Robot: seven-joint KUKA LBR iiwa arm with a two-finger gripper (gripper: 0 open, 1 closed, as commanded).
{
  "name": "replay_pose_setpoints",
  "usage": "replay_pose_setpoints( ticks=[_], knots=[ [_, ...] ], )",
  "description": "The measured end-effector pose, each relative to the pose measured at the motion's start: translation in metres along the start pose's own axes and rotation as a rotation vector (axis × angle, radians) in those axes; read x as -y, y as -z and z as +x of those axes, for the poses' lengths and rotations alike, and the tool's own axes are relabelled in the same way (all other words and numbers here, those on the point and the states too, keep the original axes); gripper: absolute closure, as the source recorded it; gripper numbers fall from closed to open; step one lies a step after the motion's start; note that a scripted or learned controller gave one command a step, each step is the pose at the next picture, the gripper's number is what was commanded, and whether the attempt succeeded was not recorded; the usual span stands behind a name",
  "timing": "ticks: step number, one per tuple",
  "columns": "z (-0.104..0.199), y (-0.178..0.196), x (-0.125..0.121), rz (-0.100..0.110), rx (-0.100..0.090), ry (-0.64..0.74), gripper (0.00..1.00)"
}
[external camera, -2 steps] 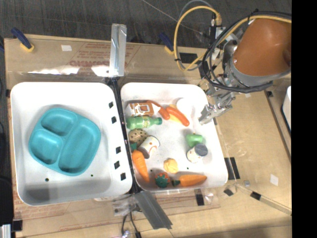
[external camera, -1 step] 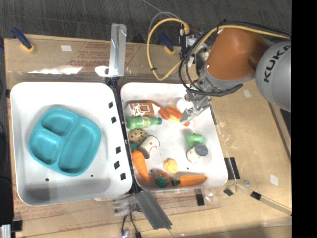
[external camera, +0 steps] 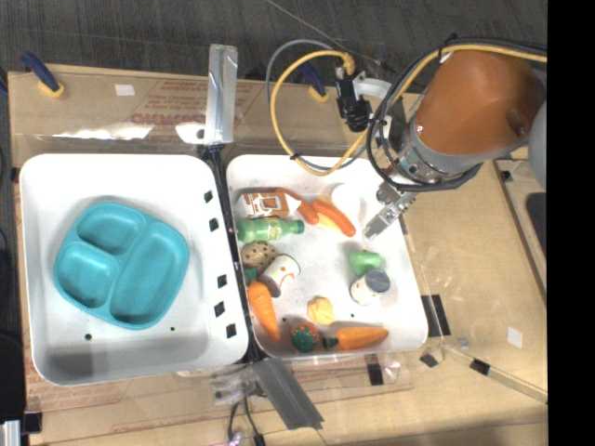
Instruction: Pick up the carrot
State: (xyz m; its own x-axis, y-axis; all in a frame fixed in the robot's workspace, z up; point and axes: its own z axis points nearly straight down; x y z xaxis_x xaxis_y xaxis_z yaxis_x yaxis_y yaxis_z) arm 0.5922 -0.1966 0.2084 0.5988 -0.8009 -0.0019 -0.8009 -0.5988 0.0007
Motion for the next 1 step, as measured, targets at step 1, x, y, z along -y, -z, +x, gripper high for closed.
replay_pose_setpoints(
  ticks=[1],
  knots=[
    [-0.0063, -0.0019, -0.0035, 0.005, -0.002, 0.360, 1.00]
  ],
)
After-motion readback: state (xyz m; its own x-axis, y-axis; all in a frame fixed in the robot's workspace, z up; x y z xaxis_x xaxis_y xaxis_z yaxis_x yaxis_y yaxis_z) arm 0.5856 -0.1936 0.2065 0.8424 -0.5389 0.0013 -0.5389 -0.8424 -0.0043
